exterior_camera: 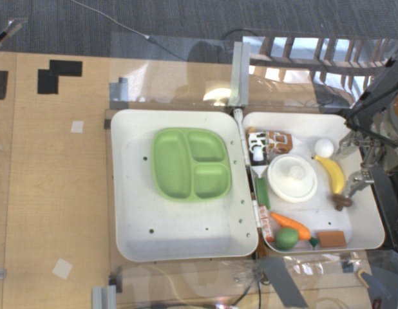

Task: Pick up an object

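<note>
My jaws (353, 188) hang beside the banana (332, 173) in the right bin (373, 237), placed to grab it. I cannot tell whether they are open or holding anything.

I see the fingers (357, 184) at the right side of the right bin (373, 237). Just left of them lies the banana (333, 173), with the ball (324, 148) behind it. Further left sits the bowl (292, 177), and behind that the packet (270, 143). Nearer me than the fingers and to their left lie the block (331, 239), carrot (291, 223) and lime (286, 238). Far to the left, in the left bin (131, 230), rests the plate (190, 164). Both bins sit side by side on the surface (51, 205).
</note>
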`<move>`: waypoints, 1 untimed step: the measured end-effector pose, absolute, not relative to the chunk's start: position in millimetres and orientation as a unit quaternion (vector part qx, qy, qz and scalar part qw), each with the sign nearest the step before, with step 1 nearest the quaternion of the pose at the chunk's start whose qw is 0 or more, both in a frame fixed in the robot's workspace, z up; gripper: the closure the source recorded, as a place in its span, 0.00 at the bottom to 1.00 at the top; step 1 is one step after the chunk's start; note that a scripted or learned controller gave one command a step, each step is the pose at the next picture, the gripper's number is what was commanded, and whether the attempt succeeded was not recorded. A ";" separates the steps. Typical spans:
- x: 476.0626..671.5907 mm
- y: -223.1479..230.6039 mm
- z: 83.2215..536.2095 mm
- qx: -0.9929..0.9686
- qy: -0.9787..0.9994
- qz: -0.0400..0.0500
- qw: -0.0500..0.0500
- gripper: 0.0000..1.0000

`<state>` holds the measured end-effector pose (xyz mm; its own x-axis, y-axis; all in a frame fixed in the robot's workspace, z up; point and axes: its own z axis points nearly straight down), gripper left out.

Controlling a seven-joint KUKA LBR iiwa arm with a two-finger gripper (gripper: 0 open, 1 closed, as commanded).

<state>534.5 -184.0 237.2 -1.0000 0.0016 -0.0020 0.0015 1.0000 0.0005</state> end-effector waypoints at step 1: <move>537.2 -197.2 132.2 0.097 0.995 0.001 -0.002 0.00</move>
